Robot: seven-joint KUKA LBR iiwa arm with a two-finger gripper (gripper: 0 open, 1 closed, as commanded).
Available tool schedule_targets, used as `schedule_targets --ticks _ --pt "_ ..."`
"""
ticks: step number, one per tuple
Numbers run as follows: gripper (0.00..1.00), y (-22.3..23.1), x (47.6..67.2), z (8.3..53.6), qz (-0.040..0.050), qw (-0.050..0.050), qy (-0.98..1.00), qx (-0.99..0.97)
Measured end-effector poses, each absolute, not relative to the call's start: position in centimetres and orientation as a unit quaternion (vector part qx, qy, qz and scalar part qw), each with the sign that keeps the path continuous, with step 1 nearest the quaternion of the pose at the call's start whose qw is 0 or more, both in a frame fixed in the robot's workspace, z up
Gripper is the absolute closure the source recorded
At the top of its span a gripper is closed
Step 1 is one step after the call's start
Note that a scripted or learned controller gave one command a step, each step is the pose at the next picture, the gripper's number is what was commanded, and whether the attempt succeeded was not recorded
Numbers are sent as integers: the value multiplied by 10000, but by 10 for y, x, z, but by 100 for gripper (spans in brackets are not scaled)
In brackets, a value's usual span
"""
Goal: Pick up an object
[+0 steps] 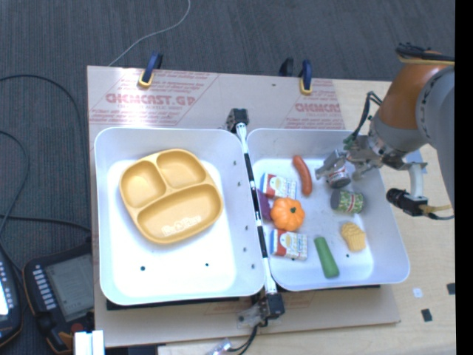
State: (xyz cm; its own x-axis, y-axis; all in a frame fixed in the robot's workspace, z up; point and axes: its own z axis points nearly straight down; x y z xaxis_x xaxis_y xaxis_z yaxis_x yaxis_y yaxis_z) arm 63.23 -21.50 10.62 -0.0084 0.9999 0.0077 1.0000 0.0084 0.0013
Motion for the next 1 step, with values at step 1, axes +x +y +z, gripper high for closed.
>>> schedule_targets --ticks 1 --pt "100 -217 632 116 -20 -6 -7102 -7040"
